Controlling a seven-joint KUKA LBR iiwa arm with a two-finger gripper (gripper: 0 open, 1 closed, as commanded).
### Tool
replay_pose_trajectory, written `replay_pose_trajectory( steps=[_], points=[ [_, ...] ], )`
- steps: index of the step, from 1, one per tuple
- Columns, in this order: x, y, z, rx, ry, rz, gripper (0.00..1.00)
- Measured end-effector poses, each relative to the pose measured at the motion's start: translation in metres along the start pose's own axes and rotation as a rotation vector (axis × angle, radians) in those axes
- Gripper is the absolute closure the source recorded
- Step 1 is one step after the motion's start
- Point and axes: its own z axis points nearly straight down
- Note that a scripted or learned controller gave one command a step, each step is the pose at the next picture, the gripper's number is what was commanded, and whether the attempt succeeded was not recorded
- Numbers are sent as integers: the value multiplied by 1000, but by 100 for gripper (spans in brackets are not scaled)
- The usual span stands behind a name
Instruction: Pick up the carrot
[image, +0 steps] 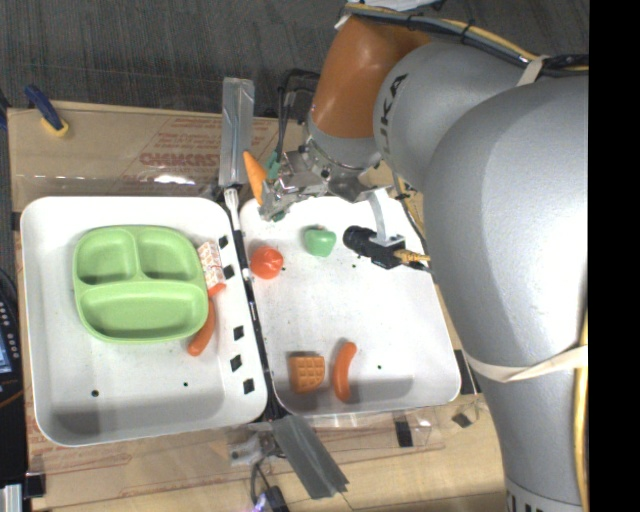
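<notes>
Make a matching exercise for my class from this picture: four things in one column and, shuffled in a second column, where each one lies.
Things:
1. green divided plate
2. waffle
3. carrot
4. green pepper

Places:
A. near front edge of right bin
B. at gripper, above right bin's far left corner
C. in left bin
D. middle of right bin's far half

Pairs: 1-C, 2-A, 3-B, 4-D
</notes>
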Motion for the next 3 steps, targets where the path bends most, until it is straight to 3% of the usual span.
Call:
replay_pose_trajectory(
  steps=[1,2,3],
  points=[
    [1,1,-10,1,-1,-6,100],
    [51,-20,-17,2,2,-143,100],
    [62,-37,-9,3,2,-636,100]
  ],
)
